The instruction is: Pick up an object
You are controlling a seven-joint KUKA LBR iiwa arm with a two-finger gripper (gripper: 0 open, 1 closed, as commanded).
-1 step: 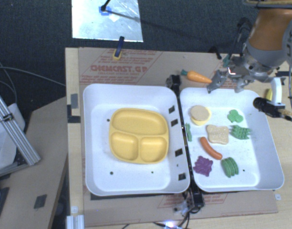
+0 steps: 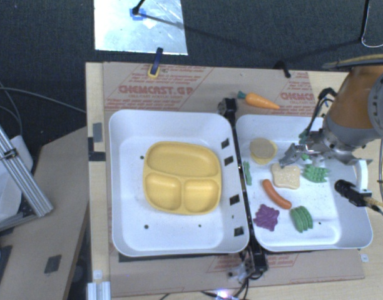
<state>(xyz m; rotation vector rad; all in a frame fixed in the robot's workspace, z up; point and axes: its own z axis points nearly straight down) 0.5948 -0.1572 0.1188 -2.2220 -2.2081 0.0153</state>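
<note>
Gripper (image 2: 293, 157): low over the right bin (image 2: 342, 233), at the far edge of the toast slice (image 2: 286, 177).
Grip state: cannot tell from this angle.
Likely target: toast slice, mid-bin, between round biscuit (image 2: 263, 150) and sausage (image 2: 276, 194).
Crowding: leafy green piece (image 2: 315, 173) just right.
Advice: centre over the toast, straddle its edges, descend straight, avoid nudging neighbours.

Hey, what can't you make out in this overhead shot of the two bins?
Camera view:
- The green toy in the right bin: partly under the gripper, shape unclear.
- That bin's far right corner: covered by the arm.
- The arm: cut off at the picture's right edge.
- The blue-and-yellow thing beyond the bins: too small to identify.
</note>
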